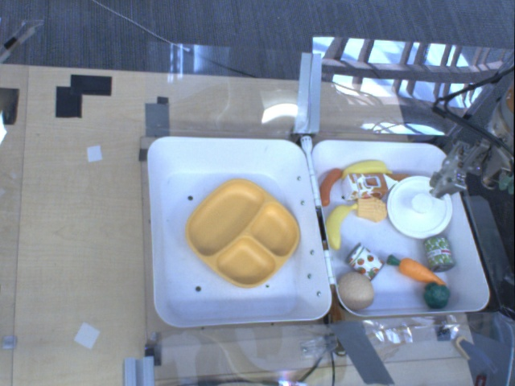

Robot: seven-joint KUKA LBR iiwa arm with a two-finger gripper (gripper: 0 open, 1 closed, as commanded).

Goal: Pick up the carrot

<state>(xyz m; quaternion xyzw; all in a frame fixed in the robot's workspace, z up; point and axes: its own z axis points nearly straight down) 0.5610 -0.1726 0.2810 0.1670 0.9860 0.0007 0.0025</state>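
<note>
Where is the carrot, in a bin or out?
In. The carrot lies flat on the floor of the right bin, near its front, between a small can and a green ball.

I can't make out the gripper (445, 185) tips; the arm (491, 147) runs off the frame's right edge.

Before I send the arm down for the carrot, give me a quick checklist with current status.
1. Carrot in view in the right bin: ok.
2. Carrot top unobstructed: ok.
3. Claw above the carrot: not ok, it sits over the white plate edge.
4. Room around carrot: not ok, green can and dark green ball are close.
5. Claw open: cannot tell.
</note>
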